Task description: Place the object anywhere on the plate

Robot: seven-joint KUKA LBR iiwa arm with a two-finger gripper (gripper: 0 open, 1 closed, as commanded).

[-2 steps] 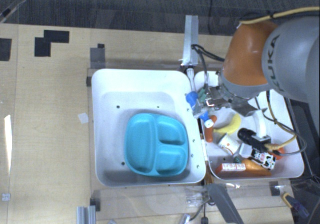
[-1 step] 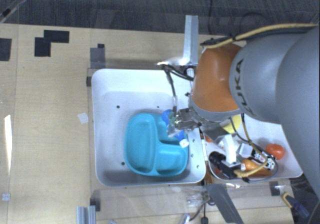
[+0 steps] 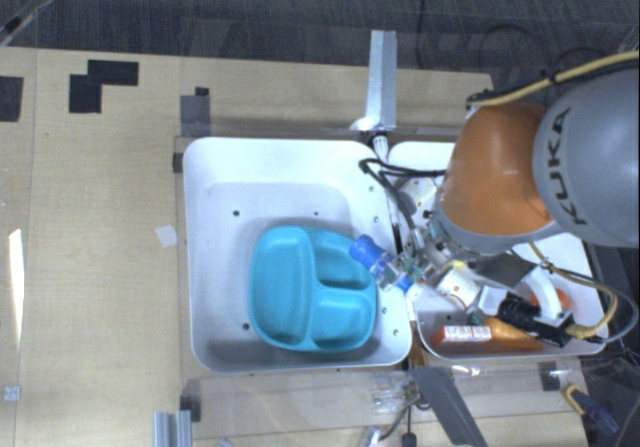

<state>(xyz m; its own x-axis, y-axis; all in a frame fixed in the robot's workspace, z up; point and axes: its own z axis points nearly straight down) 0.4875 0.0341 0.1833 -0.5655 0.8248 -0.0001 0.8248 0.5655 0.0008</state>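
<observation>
Looking down from the camera view, the left bin [image 3: 215, 235] carries a blue divided plate [image 3: 300, 300] with three compartments. The plate sits toward the bin's near-right corner, and its right rim is close to the bin's right wall.

Task item: a small blue object [image 3: 365, 252], glossy and a deeper blue than the plate. It is at the plate's far-right corner, over or touching the rim; which of the two cannot be told. Its outline is rounded and small. Its long axis appears to slant from the plate's corner down toward the gripper, but this is uncertain.

The gripper [image 3: 400, 270] is just beside the object, above the wall shared by the two bins. Whether it is open, closed or holding the object cannot be told, as cables and the wrist clutter that spot. The arm [image 3: 500, 175], with its orange band, covers most of the right bin [image 3: 430, 340].

An orange-brown bottle with a white label [image 3: 488, 335] lies along the right bin's near wall.

Open room: the left bin's floor is bare along its far edge and left side. All three plate compartments are unoccupied.
</observation>
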